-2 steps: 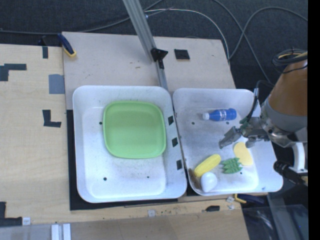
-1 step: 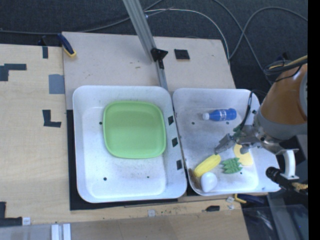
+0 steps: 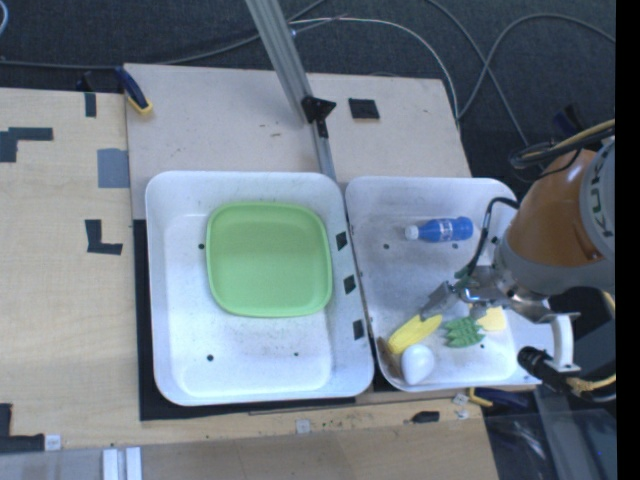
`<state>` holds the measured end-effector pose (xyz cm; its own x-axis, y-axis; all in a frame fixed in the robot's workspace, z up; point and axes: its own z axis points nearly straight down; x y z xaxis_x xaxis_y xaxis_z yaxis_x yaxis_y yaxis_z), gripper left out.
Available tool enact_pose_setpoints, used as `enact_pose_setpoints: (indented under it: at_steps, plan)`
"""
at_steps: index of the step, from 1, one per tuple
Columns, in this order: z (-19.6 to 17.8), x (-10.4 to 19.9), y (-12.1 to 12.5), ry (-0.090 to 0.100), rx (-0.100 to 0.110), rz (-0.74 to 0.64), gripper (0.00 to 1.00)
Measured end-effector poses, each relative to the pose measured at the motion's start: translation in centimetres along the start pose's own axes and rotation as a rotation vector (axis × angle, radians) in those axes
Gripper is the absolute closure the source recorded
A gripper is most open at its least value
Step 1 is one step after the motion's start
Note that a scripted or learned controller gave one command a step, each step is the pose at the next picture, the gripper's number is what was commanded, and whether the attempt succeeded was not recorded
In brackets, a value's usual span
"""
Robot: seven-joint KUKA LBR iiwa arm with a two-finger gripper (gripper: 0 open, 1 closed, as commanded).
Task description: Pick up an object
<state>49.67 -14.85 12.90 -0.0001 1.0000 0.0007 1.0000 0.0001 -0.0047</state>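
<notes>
Yellow toy (image 3: pixel 413 332) is seen just beside the gripper (image 3: pixel 447 296); jaw state cannot be told.

Arm (image 3: pixel 560 223) cut off at frame's 3 o'clock edge. Wrist covered right bin's (image 3: pixel 400 193) 3 o'clock wall. Gripper (image 3: pixel 447 296) fingers too small and blurred to read. Green leafy toy (image 3: pixel 463 331) partly under wrist; yellow item (image 3: pixel 494 318) beside it unidentifiable.
</notes>
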Motion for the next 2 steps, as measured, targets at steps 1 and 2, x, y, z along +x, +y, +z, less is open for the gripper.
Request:
enact_pose_setpoints:
  at_steps: [1, 2]
  plan:
    - [4.0, 0.0, 0.1, -0.001, -0.005, 0.000, 0.00]
    - [2.8, -0.1, 0.1, -0.002, -0.009, 0.000, 1.00]
